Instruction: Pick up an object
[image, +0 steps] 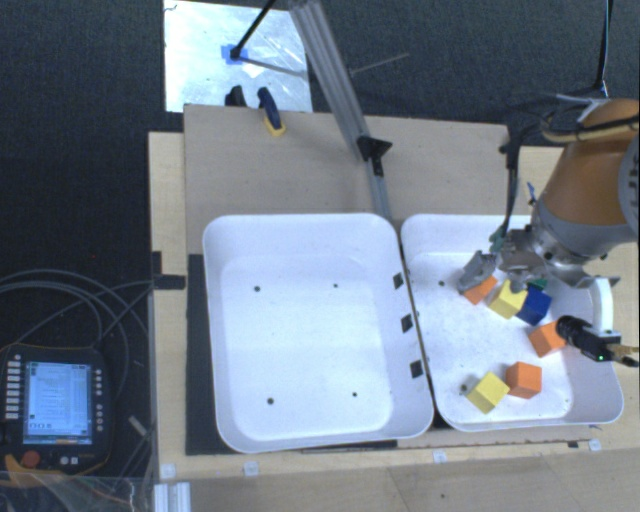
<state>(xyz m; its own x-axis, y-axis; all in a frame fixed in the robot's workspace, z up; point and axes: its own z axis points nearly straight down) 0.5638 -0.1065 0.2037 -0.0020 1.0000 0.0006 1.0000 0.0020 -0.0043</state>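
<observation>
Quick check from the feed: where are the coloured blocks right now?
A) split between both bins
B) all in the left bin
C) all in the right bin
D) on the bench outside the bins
C: the orange blocks, yellow blocks and blue block all lie in the right bin, with the gripper above them.

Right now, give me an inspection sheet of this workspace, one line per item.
Surface: bench bearing left bin and right bin side by side.
Job's things: in the right bin, orange blocks; yellow blocks; blue block.
Clutter: clamps at the bench's far edge.
Claw: claw low over the upper cluster of blocks.
Cables: loops on the floor.
Surroundings: teach pendant, tripod leg.
</observation>
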